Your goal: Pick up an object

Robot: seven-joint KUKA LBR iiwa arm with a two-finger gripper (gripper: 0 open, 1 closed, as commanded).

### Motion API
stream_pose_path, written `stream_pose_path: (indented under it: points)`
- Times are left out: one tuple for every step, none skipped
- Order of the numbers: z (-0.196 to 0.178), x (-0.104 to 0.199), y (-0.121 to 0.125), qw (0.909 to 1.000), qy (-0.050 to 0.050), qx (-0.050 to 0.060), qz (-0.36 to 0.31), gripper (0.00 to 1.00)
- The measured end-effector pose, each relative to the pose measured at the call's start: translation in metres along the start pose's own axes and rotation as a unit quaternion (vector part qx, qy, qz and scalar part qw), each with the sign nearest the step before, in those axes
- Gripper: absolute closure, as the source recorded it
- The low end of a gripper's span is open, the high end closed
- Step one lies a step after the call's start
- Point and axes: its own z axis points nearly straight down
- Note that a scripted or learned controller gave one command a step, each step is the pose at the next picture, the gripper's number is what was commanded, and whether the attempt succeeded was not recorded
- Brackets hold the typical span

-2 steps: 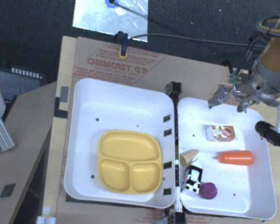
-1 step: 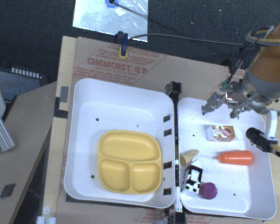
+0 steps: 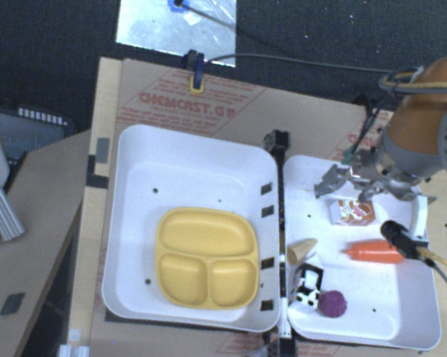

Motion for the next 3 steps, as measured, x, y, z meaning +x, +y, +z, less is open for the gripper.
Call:
stream_pose_path:
  points:
    - [0.06, 0.001, 0.005, 1.0, 0.0, -0.002, -0.001, 0.0]
    - [0.044, 0.0, 0.007, 1.0, -0.001, -0.006, 0.0, 1.0]
    - [-0.02, 0.004, 0.01, 1.0, 0.0, -0.005, -0.002, 1.0]
